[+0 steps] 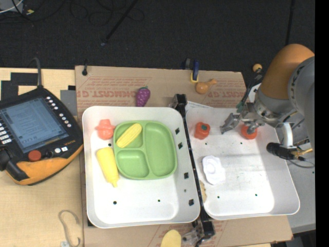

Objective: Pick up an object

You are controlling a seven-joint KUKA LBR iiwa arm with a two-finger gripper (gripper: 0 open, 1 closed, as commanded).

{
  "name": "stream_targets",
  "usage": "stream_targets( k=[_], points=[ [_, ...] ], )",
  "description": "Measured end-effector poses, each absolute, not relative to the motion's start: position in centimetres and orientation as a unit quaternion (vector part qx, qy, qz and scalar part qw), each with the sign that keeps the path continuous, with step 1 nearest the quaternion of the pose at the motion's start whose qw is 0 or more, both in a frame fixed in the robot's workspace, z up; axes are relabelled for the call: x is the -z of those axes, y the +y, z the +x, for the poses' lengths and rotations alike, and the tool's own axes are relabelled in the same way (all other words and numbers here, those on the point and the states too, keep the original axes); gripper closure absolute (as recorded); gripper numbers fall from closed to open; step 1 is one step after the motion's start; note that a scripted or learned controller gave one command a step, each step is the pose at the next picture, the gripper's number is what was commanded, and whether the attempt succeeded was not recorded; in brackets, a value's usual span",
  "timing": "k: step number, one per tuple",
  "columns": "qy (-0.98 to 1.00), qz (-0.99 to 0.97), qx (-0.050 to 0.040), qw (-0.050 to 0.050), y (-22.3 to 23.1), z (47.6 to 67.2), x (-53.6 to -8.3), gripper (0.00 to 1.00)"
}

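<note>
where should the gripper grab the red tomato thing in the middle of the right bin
Probably from straight above, closing across the round red body of the tomato toy. It sits alone on the right bin's floor with clear space all round; its green top looks too small to grip.

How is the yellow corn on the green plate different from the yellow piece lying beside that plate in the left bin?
The corn lies inside a top-left compartment of the green plate; the yellow piece lies on the bin floor, at the plate's left edge. The corn is smaller and tilted up to the right, with a ribbed surface; the yellow piece is longer, looks smooth, and points down to the right. Both are yellow and lie in the left bin.
</note>
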State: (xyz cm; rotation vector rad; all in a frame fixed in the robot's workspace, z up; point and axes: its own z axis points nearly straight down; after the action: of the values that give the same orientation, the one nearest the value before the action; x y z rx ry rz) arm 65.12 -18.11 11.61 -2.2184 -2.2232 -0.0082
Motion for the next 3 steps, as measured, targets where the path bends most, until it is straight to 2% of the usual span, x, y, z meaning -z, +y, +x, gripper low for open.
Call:
stream_targets(
  k=[1, 2, 3],
  points=[
    [-0.708, -0.706, 0.0012, 0.000, -18.2, 65.0, -12.3, 1.00],
    [-0.707, -0.707, 0.0012, -0.002, -17.9, 66.0, -17.4, 1.00],
    [-0.707, -0.707, 0.0013, -0.002, -18.2, 66.1, -22.7, 1.00]
  ],
)
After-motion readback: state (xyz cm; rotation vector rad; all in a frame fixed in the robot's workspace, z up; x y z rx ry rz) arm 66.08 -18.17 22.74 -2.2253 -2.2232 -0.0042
